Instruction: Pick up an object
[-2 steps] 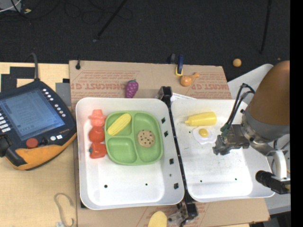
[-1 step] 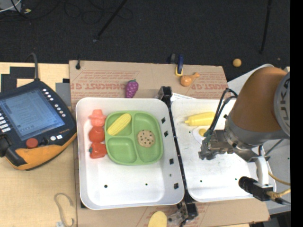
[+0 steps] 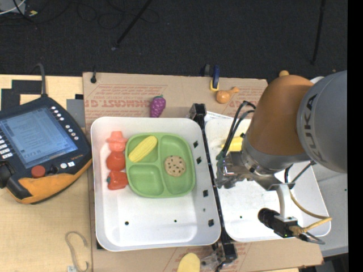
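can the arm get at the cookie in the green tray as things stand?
Probably yes. The cookie lies uncovered in the green tray's right compartment, nothing on top of it; the arm is over the neighbouring right bin.

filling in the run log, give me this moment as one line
arm: grey arm with orange band over right white bin | left white bin: green divided plate holding yellow corn and cookie | pick: not evident

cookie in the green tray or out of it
In. The cookie lies flat in the right compartment of the green tray, inside the left bin.
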`<act>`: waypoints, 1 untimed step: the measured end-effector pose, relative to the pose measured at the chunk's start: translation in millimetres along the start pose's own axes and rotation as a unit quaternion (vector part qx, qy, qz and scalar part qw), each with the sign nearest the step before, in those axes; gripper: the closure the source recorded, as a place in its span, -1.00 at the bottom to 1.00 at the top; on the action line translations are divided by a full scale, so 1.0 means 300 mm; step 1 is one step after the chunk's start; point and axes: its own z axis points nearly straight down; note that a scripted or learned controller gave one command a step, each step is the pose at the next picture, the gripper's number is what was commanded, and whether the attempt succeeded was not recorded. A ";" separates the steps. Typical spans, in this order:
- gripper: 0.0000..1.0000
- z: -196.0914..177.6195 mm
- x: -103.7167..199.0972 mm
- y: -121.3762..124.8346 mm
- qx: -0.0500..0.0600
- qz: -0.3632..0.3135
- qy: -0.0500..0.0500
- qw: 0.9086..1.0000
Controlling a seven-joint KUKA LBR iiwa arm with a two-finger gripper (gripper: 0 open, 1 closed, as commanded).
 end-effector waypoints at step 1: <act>1.00 -0.016 -0.001 -0.013 0.000 0.003 -0.001 1.000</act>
